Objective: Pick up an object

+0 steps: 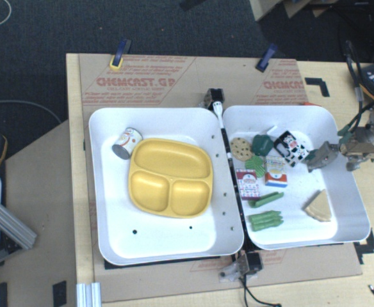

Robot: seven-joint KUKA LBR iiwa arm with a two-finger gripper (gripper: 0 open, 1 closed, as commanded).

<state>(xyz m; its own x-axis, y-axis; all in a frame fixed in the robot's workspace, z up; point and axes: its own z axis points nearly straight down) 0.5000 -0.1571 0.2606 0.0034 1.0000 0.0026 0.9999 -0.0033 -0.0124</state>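
The right bin (355, 183) holds several small items. Among them are a round cookie (241, 148), a dark green piece (262, 144), a black-and-white spotted carton (291, 147), two small printed boxes (248, 183) (276, 173), two green vegetable pieces (266, 200) (264, 220) and a tan bread wedge (319, 206). My gripper (318, 158) reaches in over the bin's right side. It sits just right of the spotted carton and above the bread wedge, with nothing visibly in its grasp.
The left bin (104, 190) carries a yellow divided plate (171, 178) and a small can (127, 143) lying on its side at the upper left. Blue clamps (119, 54) (266, 57) pin the cardboard behind the bins. Bare white floor lies at the right bin's front.
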